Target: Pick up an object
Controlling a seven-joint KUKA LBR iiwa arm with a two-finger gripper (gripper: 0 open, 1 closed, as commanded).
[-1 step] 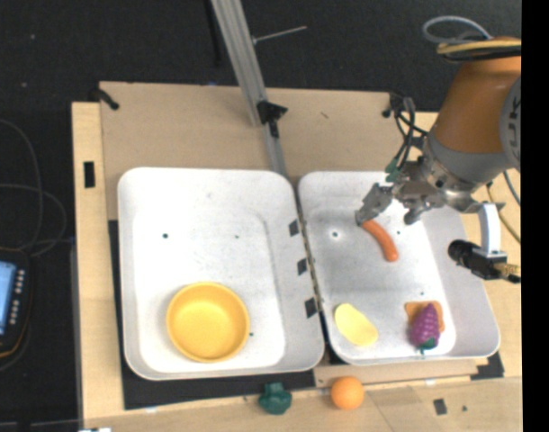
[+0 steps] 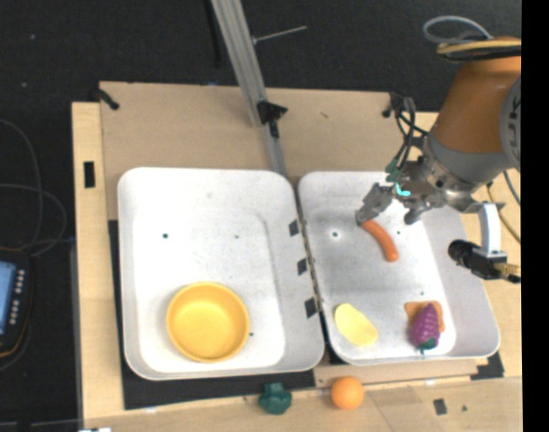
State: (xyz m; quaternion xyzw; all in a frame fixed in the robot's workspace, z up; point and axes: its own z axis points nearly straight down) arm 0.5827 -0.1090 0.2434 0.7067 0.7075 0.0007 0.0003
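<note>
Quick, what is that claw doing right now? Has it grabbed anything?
Gripper: open, holding nothing; its fingers are spread just above the upper end of the orange sausage in the right bin.

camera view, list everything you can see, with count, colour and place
shallow plastic bins: 2, white, side by side on the bench
round bowl: 1, yellow, left bin, near front
sausage-shaped toy: 1, orange, right bin, just under the pincer
flat oval piece: 1, pale yellow, right bin front
grape-bunch toy: 1, purple, right bin front corner
small ball: 1, orange, bench in front of bins
small lump: 1, dark green, beside ball
arm: 1, grey and orange, from right
pincer: 1, over right bin, open
</note>
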